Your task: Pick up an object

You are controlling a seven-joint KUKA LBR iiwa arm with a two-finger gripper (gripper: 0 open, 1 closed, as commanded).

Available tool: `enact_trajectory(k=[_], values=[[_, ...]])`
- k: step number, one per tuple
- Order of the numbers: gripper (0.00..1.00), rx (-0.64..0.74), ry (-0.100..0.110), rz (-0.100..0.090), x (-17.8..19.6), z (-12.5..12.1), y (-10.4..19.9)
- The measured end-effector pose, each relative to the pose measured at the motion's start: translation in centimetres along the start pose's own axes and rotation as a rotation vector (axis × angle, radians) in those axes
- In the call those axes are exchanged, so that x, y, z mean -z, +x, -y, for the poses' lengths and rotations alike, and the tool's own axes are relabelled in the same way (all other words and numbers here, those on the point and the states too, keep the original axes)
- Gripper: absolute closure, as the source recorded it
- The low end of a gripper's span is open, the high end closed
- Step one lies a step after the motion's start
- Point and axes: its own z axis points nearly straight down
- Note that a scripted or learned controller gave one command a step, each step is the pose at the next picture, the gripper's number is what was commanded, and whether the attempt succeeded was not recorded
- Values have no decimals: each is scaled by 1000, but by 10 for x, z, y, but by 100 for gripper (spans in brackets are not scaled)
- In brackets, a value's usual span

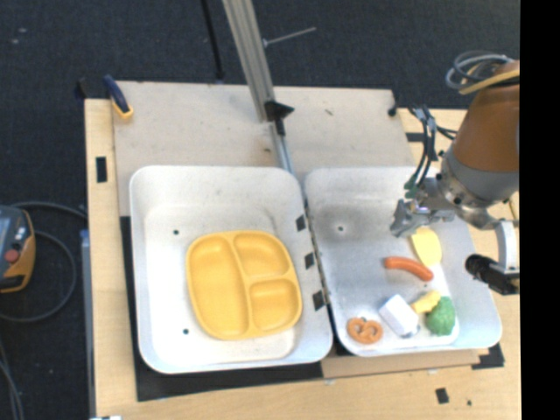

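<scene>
The right bin [350, 208] holds several small objects near its front right corner. An orange carrot [408, 268] lies beside a pale yellow piece [427, 247]. Nearer the front sit a white block [398, 314], a brown pretzel [364, 329], a small yellow piece [426, 302] and a green broccoli [441, 317]. My gripper [413, 212] hangs over the bin's right side, just behind the pale yellow piece. I see nothing between its fingers.
A yellow divided plate [244, 283] lies in the left bin [157, 208]. A metal post [254, 51] rises behind the bins. The orange-banded arm [488, 138] fills the right side. A blue and yellow tool [117, 96] rests at the bench's back left.
</scene>
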Motion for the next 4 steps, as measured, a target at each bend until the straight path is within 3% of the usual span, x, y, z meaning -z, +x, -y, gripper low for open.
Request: enact_trajectory(k=[2,3,4], values=[[100,6,4,-2,4,-10,104],[100,8,3,-4,8,-8,167],[100,6,4,-2,3,0,211]])
